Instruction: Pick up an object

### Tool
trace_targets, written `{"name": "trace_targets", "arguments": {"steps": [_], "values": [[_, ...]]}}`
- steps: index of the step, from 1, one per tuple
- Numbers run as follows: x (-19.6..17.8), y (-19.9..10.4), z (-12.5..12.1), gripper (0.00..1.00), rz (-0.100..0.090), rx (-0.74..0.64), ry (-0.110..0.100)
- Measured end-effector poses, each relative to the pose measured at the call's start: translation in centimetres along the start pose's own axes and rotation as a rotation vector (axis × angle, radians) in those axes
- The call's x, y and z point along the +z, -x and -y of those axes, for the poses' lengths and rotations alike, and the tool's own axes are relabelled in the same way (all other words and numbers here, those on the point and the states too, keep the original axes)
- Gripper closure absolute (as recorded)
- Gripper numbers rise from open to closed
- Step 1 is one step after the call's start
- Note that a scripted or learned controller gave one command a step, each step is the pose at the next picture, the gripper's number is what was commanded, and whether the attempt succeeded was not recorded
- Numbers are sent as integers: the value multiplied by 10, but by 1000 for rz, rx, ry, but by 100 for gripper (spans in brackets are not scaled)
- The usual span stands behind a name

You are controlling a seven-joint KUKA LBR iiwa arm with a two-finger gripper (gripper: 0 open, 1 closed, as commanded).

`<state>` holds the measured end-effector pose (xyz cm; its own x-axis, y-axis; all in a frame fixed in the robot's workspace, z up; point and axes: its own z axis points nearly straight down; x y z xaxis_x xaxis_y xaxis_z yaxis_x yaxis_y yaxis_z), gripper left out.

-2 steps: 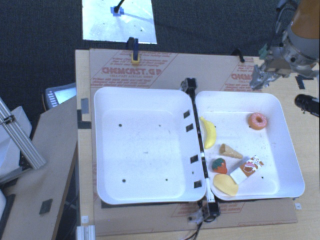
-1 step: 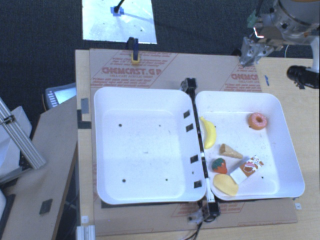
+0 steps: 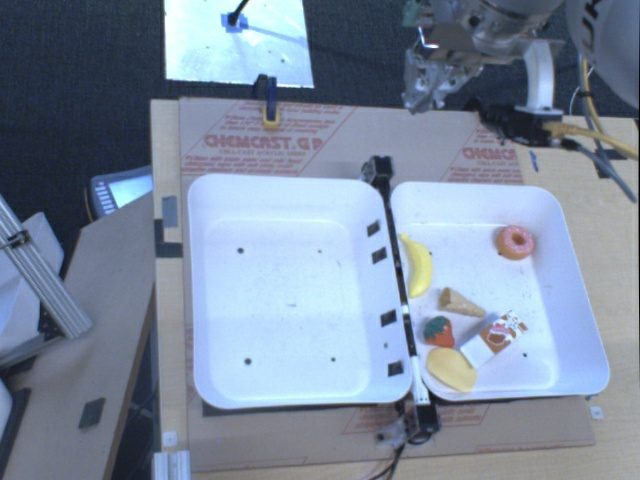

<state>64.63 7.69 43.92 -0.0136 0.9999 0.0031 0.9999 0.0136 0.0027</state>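
The right bin (image 3: pixel 560 268) holds several small items: a yellow banana (image 3: pixel 417 264) along its left wall, a pink donut (image 3: pixel 516 242) at the back right, a tan cone (image 3: pixel 461 302), a red strawberry (image 3: pixel 438 331), a yellow lemon-like piece (image 3: pixel 451 369) at the front, and a red and white packet (image 3: pixel 495 336). My gripper (image 3: pixel 428 86) hangs high above the bench, behind the bins' far edge, with nothing visibly in it.
The left bin (image 3: pixel 280 288) sits beside the right one, joined by a black divider with clips (image 3: pixel 390 268). A yellow clamp (image 3: pixel 269 104) stands at the cardboard's back edge. Cables (image 3: pixel 570 133) run at the back right. A grey device (image 3: pixel 115 193) lies left.
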Motion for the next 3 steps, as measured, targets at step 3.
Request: {"name": "trace_targets", "arguments": {"steps": [3], "values": [[-100,-128,3,100,-1,3,8]]}}
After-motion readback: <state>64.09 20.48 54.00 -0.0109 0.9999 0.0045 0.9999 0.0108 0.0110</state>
